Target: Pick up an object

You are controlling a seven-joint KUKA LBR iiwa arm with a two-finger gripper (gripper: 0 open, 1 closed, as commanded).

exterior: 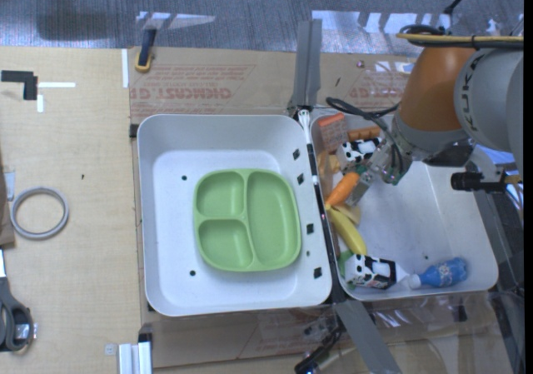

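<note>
The gripper [363, 178] sits low in the upper left part of the right bin [454, 222], right of the frame's centre. Whether it is open, closed or holding anything cannot be told, since the wrist hides it. Just at its tip lies an orange carrot [342, 188], slanting down to the left; contact cannot be judged. Above it is a black-and-white cow figure [360, 149], and below the carrot a yellow banana [349, 231]. Near the bin's lower edge lie a second black-and-white toy [371, 272] and a blue bottle [438, 273]. The left bin [162, 222] holds a green divided plate [247, 219]. A grey tape ring [37, 212] rests at far left.
</note>
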